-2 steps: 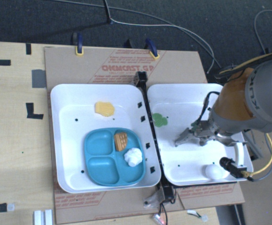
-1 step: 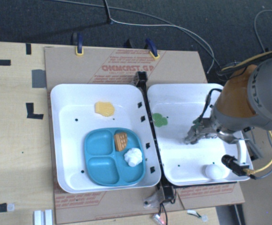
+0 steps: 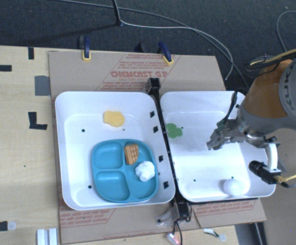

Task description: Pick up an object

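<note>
The counter [image 3: 15, 152] is covered in part by a cardboard sheet [image 3: 132, 68], on which two white bins are set side by side, clamped at the far edge, presumably so that they are kept from sliding. The left bin [image 3: 69, 137] is occupied by a blue divided tray [image 3: 109, 180]; a brown waffle-like piece [image 3: 131, 153] and a white crumpled lump [image 3: 145, 171] are carried in its compartments, and a yellow piece [image 3: 114, 118] lies apart on the bin floor. Above the right bin [image 3: 199, 103] the end effector [image 3: 217, 141] is poised low; whether it is wide or narrow cannot be told. The likely targets are a green object [image 3: 174, 130], nearby to its left, and a white ball [image 3: 233, 187] near the front wall.
</note>
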Controlling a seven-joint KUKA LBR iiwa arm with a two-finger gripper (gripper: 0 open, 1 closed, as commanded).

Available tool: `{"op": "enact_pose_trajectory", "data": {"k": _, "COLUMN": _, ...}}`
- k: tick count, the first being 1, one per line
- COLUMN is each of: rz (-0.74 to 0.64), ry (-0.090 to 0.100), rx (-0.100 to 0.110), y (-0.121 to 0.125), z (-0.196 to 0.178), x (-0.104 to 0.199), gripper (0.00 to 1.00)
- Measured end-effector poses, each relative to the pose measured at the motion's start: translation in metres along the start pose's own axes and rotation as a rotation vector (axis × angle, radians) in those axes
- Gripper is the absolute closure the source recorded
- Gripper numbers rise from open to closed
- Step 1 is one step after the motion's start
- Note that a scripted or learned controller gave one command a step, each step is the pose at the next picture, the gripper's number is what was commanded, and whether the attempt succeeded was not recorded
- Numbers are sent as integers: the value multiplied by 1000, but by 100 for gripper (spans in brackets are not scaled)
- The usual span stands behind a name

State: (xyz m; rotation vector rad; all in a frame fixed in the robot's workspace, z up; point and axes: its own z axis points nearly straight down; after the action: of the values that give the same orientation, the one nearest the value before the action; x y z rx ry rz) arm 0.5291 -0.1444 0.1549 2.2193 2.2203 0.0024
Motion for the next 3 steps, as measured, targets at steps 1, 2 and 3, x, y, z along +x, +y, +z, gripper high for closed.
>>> {"op": "enact_pose_trajectory", "data": {"k": 1, "rz": 0, "ry": 0, "rx": -2, "y": 2, "z": -62, "x": -3, "gripper": 100}}
{"op": "enact_pose_trajectory", "data": {"k": 2, "rz": 0, "ry": 1, "rx": 3, "y": 2, "z": -61, "x": -2, "gripper": 100}}
{"op": "enact_pose_trajectory", "data": {"k": 3, "rz": -3, "ry": 1, "rx": 4, "y": 0, "z": -52, "x": 46, "gripper": 100}}
